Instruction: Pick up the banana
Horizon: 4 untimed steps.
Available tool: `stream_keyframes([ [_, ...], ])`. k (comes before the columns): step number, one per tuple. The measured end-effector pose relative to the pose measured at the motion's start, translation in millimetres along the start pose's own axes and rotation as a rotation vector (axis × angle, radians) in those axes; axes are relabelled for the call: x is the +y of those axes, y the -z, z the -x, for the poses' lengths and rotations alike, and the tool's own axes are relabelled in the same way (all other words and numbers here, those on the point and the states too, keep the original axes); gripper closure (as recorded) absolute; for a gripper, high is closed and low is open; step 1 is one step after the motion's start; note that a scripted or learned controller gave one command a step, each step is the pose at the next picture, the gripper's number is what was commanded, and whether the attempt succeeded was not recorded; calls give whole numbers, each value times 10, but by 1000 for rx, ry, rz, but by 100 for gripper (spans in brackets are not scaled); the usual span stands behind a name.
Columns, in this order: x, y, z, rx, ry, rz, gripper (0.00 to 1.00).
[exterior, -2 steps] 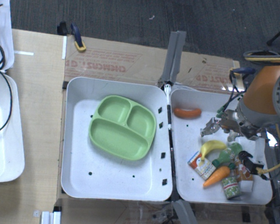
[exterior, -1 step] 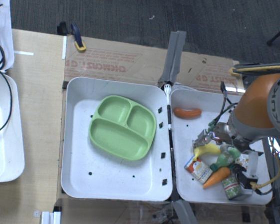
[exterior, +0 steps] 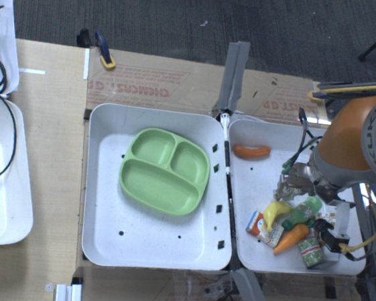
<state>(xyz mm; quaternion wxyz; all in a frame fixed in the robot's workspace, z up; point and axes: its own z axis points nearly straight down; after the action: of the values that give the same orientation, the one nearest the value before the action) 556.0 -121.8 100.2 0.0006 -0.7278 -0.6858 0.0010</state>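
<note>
The yellow banana [exterior: 275, 214] lies in the right bin [exterior: 255, 184], in a pile of toy food near the bin's front. The gripper [exterior: 290, 190] hangs just behind and above the banana, under the arm's orange band, close to the pile. No object is visibly lifted.
Around the banana lie an orange carrot [exterior: 291, 238], a green item [exterior: 306, 208], a small can [exterior: 311, 251] and a red-and-white carton [exterior: 255, 223]. A sausage [exterior: 251, 151] lies at the right bin's back. A green divided plate [exterior: 166, 171] sits in the left bin [exterior: 102, 191].
</note>
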Motion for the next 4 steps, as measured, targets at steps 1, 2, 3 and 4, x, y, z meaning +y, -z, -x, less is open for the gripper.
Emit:
stream_keyframes([
  [1,0,0,0,0,0,0,0],
  [2,261,-90,67,-1,-29,1,0],
  [3,-71,-87,-67,0,-71,1,0],
  [4,-73,1,-52,0,-77,0,100],
])
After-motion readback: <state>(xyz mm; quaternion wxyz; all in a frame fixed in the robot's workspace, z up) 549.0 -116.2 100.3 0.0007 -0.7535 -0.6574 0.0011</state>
